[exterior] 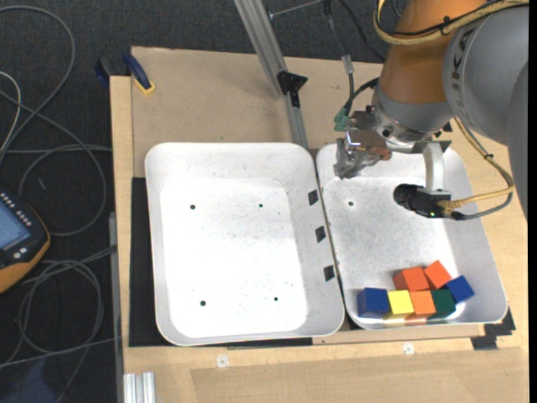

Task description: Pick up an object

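My arm (470, 49) runs out of the picture at the top and right edges, and its bulk hides the far right corner of the right bin (369, 225). My gripper (348, 164) is blurred, too small to read. A green block (443, 307) sits mostly hidden behind the other blocks. At the left edge a handheld device (17, 238) is cut off

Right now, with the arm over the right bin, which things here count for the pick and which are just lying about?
For the job:
- gripper, at the right bin's far left corner
- cluster of blocks in that bin's near corner: blue block, yellow block, orange blocks, green block

Lying about:
- left bin
- cables on the floor
- handheld pendant at the left edge
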`<control>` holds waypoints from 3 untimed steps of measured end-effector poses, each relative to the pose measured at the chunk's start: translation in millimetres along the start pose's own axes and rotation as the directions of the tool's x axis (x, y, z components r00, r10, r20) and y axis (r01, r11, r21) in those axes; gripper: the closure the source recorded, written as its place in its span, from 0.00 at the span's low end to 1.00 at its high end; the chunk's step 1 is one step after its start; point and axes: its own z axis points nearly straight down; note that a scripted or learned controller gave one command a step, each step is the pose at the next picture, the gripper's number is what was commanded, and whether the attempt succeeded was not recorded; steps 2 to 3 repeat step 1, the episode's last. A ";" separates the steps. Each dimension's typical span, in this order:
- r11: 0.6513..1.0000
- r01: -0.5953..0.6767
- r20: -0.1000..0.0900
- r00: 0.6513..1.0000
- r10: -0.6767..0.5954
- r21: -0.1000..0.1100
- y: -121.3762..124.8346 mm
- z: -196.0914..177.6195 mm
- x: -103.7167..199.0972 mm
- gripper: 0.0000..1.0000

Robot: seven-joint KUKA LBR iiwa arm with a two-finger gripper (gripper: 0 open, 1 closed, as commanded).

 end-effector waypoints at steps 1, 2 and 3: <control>1.000 -0.001 0.001 1.000 0.001 0.001 28.7 11.7 45.1 1.00; 1.000 -0.001 0.001 1.000 0.001 0.001 28.7 11.7 45.1 1.00; 1.000 -0.001 0.001 1.000 0.001 0.001 28.7 11.7 45.1 1.00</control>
